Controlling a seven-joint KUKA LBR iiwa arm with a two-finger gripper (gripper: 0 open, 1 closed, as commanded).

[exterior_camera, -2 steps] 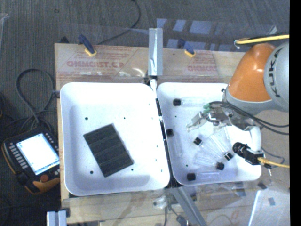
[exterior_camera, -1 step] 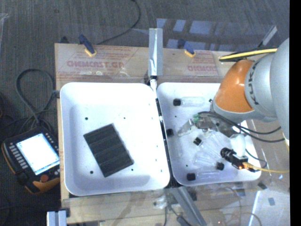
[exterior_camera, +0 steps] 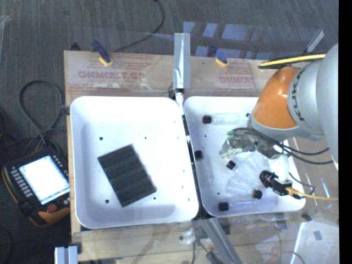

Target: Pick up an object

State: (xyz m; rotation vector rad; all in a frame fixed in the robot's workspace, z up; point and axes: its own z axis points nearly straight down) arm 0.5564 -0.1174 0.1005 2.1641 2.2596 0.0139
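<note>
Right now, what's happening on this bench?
A grey arm with an orange band reaches over the right bin, its pincer low among clear plastic tubes and small black caps. Whether it grips anything is unclear. The left bin holds a dark ribbed slab, untouched.

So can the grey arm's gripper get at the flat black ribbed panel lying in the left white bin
Probably yes. The flat black ribbed panel lies alone and uncovered on the left bin's floor, though the gripper hangs over the right bin and must cross the divider.

Open left bin (exterior_camera: 88,120) around dark slab (exterior_camera: 126,175); cluttered right bin (exterior_camera: 212,106).
</note>
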